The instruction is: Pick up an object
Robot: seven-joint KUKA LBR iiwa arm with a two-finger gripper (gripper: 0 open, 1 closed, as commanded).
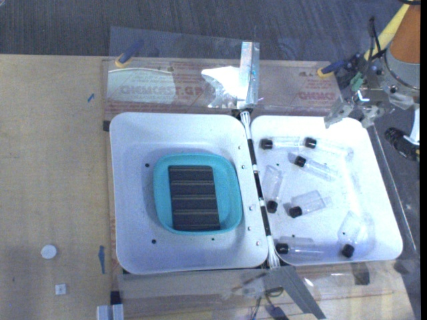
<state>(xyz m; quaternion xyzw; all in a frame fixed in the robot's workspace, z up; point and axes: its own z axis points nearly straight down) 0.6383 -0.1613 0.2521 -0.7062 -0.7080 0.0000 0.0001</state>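
Several clear plastic vials with black caps lie scattered in the right bin (383,212). One vial (287,142) lies along the far wall and another vial (315,168) sits just below it. A wider vial (309,201) rests near the middle. My gripper (345,112) hangs over the right bin's far right corner, under the orange-banded wrist (403,35). It is above and to the right of the vials, with nothing seen in it.
The left bin (127,179) holds a teal tray (162,199) with a dark ribbed insert (193,197). Clear plastic sheeting and crumpled white wrap (223,85) lie behind the bins. Cables and clamps crowd the top right by the arm.
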